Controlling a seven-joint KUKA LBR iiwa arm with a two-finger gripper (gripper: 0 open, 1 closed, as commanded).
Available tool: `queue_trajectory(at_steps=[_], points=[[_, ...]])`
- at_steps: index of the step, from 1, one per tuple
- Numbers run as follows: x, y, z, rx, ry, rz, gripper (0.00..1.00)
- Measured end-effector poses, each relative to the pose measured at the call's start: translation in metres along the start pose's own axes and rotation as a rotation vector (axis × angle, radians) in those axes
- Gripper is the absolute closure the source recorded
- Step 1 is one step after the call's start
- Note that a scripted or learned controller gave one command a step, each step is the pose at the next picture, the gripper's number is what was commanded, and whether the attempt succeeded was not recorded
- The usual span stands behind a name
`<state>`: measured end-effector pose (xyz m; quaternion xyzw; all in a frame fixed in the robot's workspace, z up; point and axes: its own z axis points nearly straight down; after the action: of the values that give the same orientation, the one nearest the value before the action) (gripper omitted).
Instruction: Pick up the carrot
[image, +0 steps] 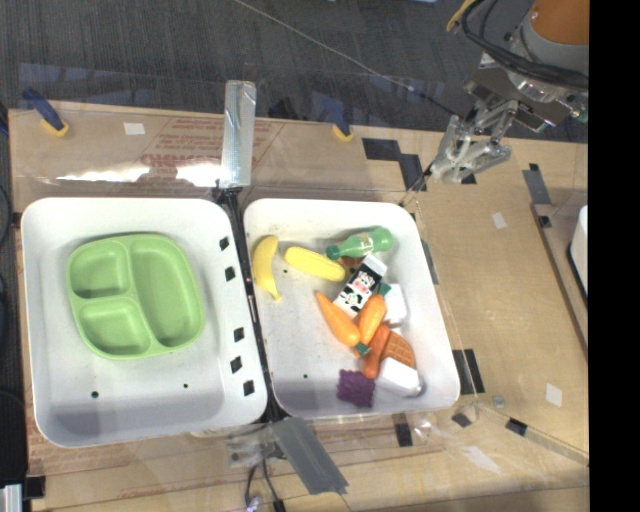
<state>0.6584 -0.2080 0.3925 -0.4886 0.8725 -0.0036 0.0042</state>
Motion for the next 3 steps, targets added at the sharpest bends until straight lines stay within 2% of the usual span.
queue_trajectory(at_steps=[1, 2, 3], points=[[0.0, -0.001, -0.104, 0.002, -0.001, -0.325, 1.0], [0.0, 0.003, 0.105, -0.021, -0.003, -0.704, 1.0], [0.0, 0.002, 0.101, -0.014, -0.002, -0.703, 0.0]])
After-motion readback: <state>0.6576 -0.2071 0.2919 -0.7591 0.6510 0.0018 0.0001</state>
